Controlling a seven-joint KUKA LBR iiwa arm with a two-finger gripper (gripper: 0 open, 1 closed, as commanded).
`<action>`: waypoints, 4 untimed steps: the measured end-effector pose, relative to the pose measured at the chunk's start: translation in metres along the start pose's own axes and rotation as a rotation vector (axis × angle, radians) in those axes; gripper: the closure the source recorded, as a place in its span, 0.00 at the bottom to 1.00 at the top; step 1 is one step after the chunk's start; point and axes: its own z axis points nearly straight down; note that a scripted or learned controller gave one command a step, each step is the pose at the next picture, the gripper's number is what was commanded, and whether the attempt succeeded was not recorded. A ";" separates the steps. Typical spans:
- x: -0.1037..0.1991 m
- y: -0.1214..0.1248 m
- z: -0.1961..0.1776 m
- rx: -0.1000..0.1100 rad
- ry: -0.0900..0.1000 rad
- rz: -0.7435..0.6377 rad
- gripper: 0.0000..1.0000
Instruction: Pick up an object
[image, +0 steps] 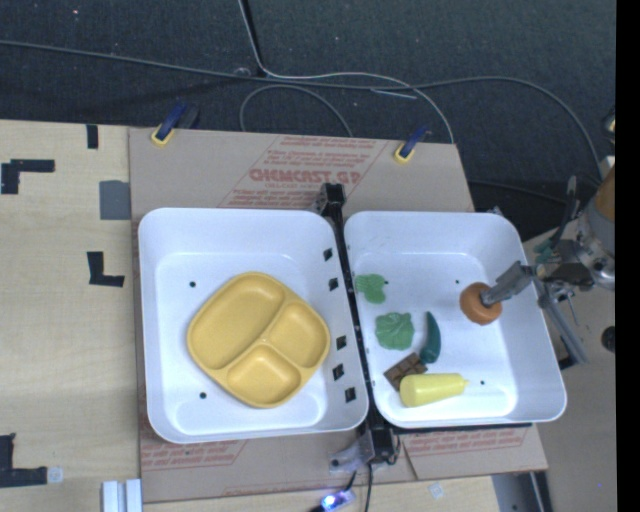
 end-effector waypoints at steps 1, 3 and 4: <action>0.001 0.002 -0.006 -0.011 -0.003 -0.004 0.00; 0.002 0.003 0.100 -0.006 -0.001 -0.004 0.00; 0.000 0.002 0.140 -0.015 -0.005 -0.002 0.00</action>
